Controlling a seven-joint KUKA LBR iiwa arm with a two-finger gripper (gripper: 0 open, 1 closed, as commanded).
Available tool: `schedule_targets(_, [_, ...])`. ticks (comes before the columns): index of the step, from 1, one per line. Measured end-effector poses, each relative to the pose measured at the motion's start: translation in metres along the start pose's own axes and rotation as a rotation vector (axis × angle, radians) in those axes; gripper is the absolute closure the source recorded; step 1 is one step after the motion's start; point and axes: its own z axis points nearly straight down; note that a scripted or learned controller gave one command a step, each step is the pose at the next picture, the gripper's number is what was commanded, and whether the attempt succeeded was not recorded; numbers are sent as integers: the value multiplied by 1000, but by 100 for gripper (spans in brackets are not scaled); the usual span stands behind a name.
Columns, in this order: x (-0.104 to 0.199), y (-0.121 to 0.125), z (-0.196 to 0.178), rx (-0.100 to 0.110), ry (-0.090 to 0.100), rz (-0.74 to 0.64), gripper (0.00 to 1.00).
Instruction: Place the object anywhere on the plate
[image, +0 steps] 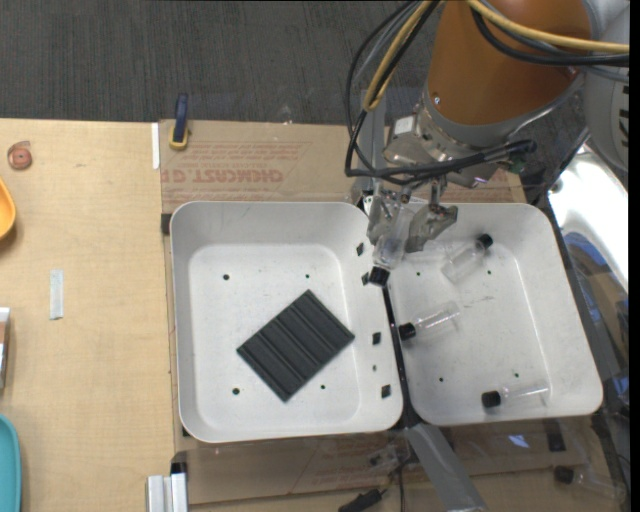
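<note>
A dark ribbed rectangular plate (296, 344) lies at an angle in the middle of the left bin (200, 232). My gripper (402, 232) hangs over the rim between the two bins, at the right bin's (560, 300) back-left corner. It is shut on a clear vial (388, 250), which slants down-left with its black cap (378, 276) lowest, just above the divide. The plate is below and to the left of the vial, well apart from it.
Three more clear black-capped vials lie in the right bin: one at the back (465, 257), one near the left wall (430, 322), one at the front (515, 395). Cables loop from the arm above the bins. A cardboard sheet (260, 165) lies behind the left bin.
</note>
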Motion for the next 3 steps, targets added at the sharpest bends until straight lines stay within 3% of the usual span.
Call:
schedule_targets(1, [21, 86, -33, -4, 0, -562, 100])
schedule_targets(2, [-17, 93, 71, -8, -1, -937, 100])
schedule_targets(3, [-17, 65, 6, -5, -3, -1210, 100])
